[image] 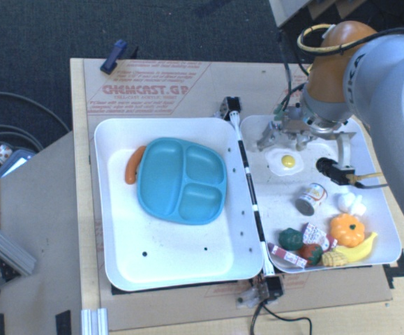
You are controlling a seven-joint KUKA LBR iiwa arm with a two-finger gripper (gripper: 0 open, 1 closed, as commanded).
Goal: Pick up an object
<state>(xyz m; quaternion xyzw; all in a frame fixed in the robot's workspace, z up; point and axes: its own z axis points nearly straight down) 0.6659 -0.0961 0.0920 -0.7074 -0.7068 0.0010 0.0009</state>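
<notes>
My gripper [284,142] hangs over the far end of the right bin [386,218], open, with nothing between its fingers. Just in front of it a toy fried egg [286,163] lies on the bin floor. Nearer the front are a small can [310,197] on its side, a white lump [349,202], an orange pumpkin [347,229], a yellow banana [363,248], a corn cob [333,258], a green vegetable [292,238] and a red-and-white packet [312,237].
The left bin [167,260] holds a blue divided plate [182,180] with an orange sausage [133,163] beside its left edge. A black-clipped divider [247,180] runs between the bins. A blue clip [114,56] lies on the cardboard behind.
</notes>
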